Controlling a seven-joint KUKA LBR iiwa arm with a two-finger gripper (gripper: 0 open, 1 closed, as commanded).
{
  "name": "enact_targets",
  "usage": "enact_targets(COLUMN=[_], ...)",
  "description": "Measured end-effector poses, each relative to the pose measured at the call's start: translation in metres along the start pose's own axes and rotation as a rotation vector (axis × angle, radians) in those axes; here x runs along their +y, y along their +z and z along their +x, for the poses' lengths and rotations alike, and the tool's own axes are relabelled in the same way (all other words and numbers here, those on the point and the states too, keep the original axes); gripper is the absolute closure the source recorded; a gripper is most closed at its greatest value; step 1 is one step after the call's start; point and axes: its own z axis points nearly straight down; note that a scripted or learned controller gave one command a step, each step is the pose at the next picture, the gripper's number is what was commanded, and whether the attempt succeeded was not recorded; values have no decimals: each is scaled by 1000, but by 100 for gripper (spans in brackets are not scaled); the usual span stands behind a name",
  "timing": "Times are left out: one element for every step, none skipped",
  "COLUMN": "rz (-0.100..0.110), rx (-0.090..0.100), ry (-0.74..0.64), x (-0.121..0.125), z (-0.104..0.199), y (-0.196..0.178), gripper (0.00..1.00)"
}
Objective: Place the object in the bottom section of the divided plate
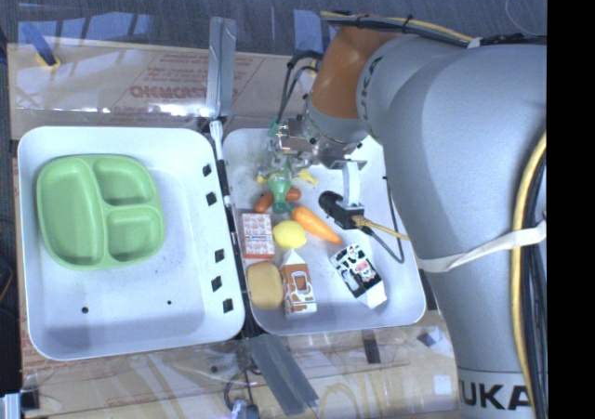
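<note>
A green divided plate (98, 210) lies in the left white bin (121, 315); one long section runs down its left side and two smaller ones sit on its right. My gripper (279, 174) hangs low over the back of the right bin (400, 301), far from the plate. Directly under it are small orange and red pieces (271, 200) with a bit of green between them. I cannot make out anything held in the gripper.
The right bin also holds an orange carrot (316, 224), a yellow lemon (289, 235), a red-and-white box (257, 233), a tan bread piece (264, 284), an orange carton (297, 288) and a cow-patterned milk carton (360, 274). The grey arm covers the bin's right side.
</note>
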Motion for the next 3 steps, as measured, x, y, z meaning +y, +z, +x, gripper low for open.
enact_targets(rz=[6,3,3], rx=[0,1,-1], ry=[-8,23,103], x=[-16,-5,-11], z=[-3,84,164], y=[-4,-86,-86], gripper=[100,100,100])
